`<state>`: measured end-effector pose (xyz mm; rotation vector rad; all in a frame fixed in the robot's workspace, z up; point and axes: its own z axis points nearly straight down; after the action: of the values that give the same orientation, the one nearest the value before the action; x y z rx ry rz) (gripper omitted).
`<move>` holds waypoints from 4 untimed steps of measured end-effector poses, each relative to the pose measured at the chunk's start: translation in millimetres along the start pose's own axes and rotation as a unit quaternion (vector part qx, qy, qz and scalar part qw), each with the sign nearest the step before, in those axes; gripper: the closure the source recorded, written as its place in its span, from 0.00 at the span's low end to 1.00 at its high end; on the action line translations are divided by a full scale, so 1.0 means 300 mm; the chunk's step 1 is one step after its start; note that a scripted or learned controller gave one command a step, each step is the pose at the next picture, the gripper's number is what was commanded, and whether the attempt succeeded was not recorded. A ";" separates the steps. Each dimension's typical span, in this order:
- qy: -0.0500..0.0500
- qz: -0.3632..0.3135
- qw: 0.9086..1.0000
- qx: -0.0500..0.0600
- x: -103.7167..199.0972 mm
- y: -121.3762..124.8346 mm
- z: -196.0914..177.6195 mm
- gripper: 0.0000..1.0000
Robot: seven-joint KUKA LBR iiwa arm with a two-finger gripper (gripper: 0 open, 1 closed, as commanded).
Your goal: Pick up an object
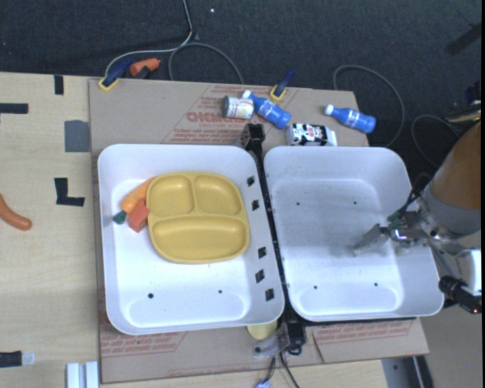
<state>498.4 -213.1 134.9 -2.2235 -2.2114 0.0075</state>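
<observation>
Gripper (370, 239) hung low in the right bin (339, 168), finger spread impossible to tell, yellow tray (198, 217) and orange toys (135, 204) well beyond the fingertips, bin divider (267, 233) between them

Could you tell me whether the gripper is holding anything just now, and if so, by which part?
Nothing is held: the gripper hangs over the right bin with no object between its jaws.

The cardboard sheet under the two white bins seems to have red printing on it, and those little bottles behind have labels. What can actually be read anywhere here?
Cardboard sheet: red printed lettering near its back edge, too blurred to read.
Blue bottles: labels too small to read.
Black-and-white carton: markings unreadable.
No other text shows.
</observation>
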 end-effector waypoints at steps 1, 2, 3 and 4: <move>-0.002 -0.006 1.000 -0.005 0.285 0.118 0.171 0.00; -0.003 0.002 1.000 -0.004 -0.014 -0.057 -0.024 0.00; -0.001 -0.008 1.000 -0.005 0.255 0.259 0.166 0.00; -0.001 -0.005 1.000 -0.006 0.300 0.431 0.159 0.00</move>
<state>627.7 -123.9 86.3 -2.2204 -2.2288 -0.0017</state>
